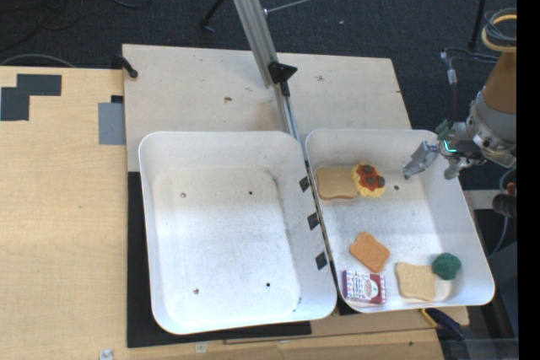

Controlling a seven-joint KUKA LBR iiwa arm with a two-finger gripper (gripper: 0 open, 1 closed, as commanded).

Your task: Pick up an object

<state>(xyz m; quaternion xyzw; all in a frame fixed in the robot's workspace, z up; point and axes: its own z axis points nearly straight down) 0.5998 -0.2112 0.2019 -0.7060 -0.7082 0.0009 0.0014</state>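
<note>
The right bin holds several toy foods. A tan bread slice lies at its upper left, touching a yellow piece with red topping. An orange cracker sits in the middle. Along the front lie a red and white packet, a pale bread slice and a green broccoli piece. My gripper hangs over the bin's upper right corner, open, with nothing between its two grey fingers. It stands right of the yellow piece, apart from it.
The left bin lies beside the right one, joined by black clips. An aluminium bar slants up from the bins' back edge. A wooden bench top spreads to the left.
</note>
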